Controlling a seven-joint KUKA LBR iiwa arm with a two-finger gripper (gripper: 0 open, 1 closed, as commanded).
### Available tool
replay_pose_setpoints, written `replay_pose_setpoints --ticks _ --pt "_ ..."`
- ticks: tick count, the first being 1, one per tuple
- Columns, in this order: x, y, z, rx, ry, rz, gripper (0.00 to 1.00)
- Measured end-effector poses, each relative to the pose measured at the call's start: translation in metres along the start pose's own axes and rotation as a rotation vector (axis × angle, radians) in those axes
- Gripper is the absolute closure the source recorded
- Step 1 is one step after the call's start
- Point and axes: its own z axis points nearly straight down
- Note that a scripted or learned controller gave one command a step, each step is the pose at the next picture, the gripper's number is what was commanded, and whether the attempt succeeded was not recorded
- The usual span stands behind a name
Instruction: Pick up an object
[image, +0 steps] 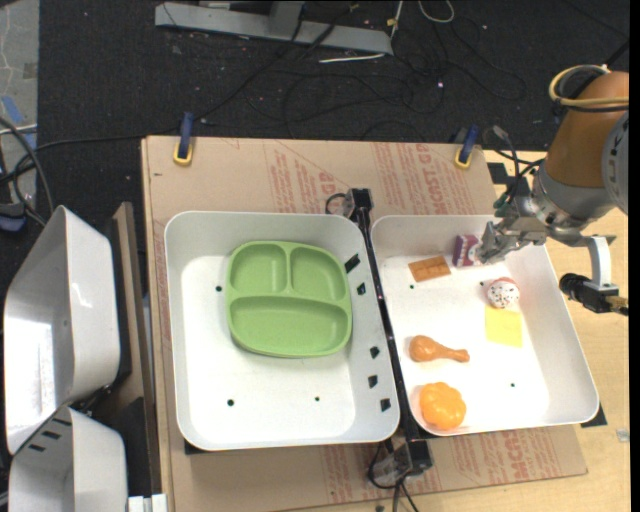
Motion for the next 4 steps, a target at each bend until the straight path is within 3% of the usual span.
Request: replay_pose_setpoints --ticks 2,4 --pt "0.004 -0.002 -0.116 0.000 0.000 -0.001 1.00" --pt "0.112 -0.016 -0.106 0.008 0.004 -0.005 1.00"
